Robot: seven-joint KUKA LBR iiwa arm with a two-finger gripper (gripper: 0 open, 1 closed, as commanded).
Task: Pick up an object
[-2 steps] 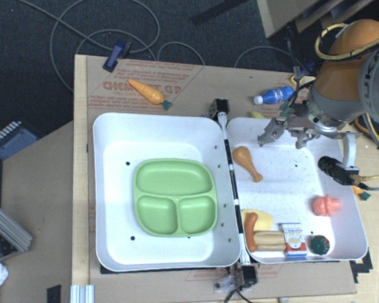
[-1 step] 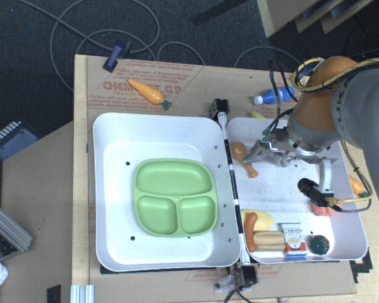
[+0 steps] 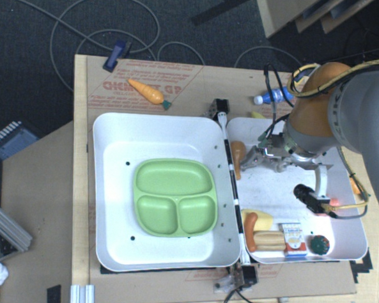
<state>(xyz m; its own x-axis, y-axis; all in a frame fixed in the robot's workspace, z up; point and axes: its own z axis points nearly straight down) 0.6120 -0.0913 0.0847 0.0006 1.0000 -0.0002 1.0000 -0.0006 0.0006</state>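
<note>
While the arm (image 3: pixel 320 104) hangs over the right bin (image 3: pixel 357 244), gripper (image 3: pixel 270 156) sits near the hot dog (image 3: pixel 266 238); grip state unclear.

- Hot dog toy (image 3: pixel 265 240): tan bun with a red sausage, lying flat in near left corner of right bin.
- Small printed packet (image 3: pixel 291 235): flat, just right of hot dog toy.
- Dark green round item (image 3: pixel 318 244): near edge, right of packet.
- Brown item (image 3: pixel 238 153): far left, against bin wall.
</note>
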